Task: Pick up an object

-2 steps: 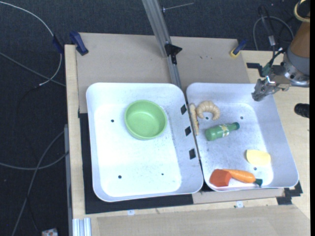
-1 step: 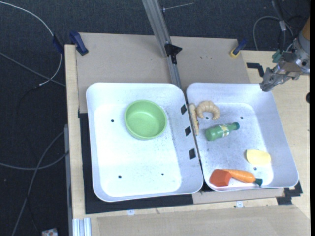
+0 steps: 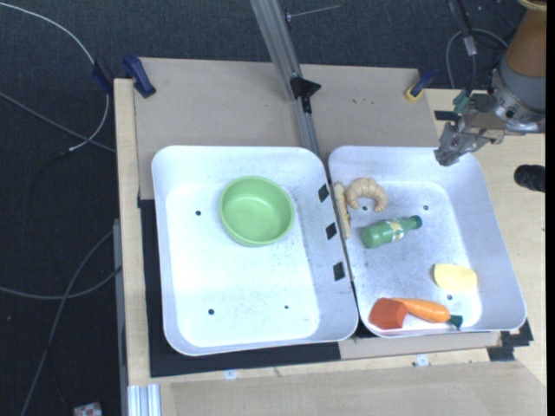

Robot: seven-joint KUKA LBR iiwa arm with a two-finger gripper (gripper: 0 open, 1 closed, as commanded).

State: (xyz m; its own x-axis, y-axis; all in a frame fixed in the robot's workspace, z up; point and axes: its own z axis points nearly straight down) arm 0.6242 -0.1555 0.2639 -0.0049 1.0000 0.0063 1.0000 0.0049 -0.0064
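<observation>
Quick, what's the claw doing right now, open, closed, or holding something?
Claw: open or closed cannot be told; it hangs over the right white bin's upper rim, nothing seen in it.

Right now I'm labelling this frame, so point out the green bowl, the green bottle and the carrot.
green bowl [image 3: 256, 210]: camera view, inner floor of the bowl.
green bottle [image 3: 386, 232]: camera view, middle of its body.
carrot [image 3: 425, 309]: camera view, middle of its orange length.

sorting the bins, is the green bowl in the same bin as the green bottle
No, the green bowl sits in the left bin, the green bottle in the right bin.
</observation>
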